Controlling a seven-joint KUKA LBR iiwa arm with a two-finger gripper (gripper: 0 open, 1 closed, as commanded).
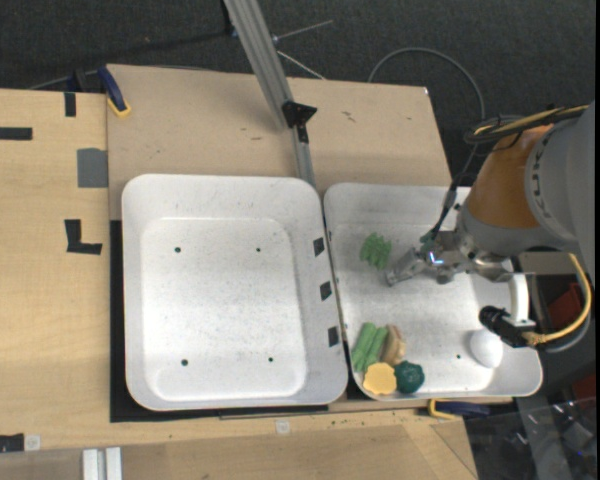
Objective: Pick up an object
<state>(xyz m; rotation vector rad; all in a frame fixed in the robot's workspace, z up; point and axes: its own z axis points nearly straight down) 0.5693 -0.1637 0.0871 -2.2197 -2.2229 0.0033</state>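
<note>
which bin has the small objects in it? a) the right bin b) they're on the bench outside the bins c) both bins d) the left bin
a: the green piece, the green, tan, yellow and teal cluster and the white ball all lie in the right bin, where the pincer also is.

Light wooden bench top (40, 298) at left, black tape marks (77, 236) and grey patch (92, 167) on it. Brown board (210, 118) beneath two bins — blue-and-yellow clamp (115, 93) at its far left corner. Dark speckled carpet floor (100, 13) beyond. Slanted grey metal pole (260, 48) crossing from top. Thin cable loop (420, 68) on floor — even, flat light.
</note>
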